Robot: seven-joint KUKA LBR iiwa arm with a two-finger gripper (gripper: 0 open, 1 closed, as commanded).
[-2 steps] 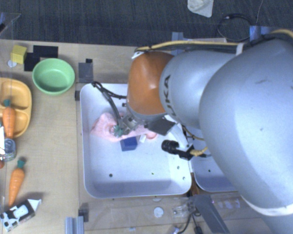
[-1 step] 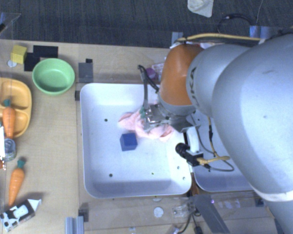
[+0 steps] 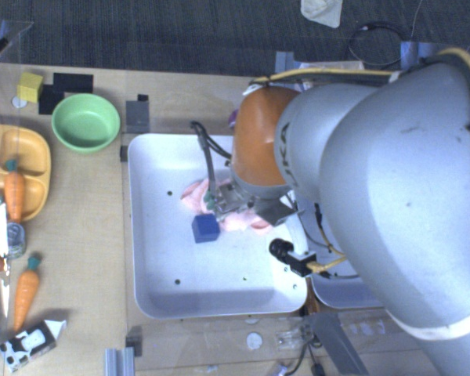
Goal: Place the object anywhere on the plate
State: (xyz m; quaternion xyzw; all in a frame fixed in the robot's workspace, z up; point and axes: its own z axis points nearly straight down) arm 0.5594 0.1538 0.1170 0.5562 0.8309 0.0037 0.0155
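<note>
We saw a small blue cube point(image 3: 206, 228), tilted on one corner, lying in the left white bin point(image 3: 160, 272) against a pale pink plate point(image 3: 194, 195). The gripper point(image 3: 223, 200) hung just above it; we could not tell its opening.

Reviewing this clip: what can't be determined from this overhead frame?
- Gripper: the wrist covers its fingers, so their state and any grasp are unreadable.
- Pink plate: mostly under the wrist; its outline is unclear.
- Blue block: beside the plate; whether it touches it is unclear.
- Right bin: almost wholly behind the arm.
</note>
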